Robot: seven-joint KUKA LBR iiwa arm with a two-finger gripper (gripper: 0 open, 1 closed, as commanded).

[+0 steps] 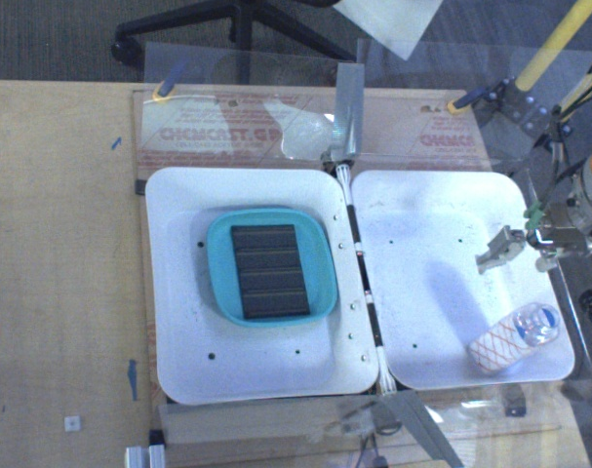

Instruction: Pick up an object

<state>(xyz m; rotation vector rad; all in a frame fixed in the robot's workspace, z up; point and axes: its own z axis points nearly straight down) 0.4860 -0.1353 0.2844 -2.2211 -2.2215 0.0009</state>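
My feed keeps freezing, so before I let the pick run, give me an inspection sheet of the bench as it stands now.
Surface: wooden bench bearing the left bin and right bin, side by side, touching along the middle.
Job's things: teal square dish in the left bin, with a dark ribbed block lying in it; clear plastic bottle with a red-patterned label lying on its side in the right bin's near right corner.
Clutter: nothing seen inside the bins beyond those.
Grippers: pincer over the right bin's right side, apart from the bottle; open or shut cannot be told.
Cables: dark leads by the arm at the right edge.
Surroundings: office chair base on carpet beyond the bench.
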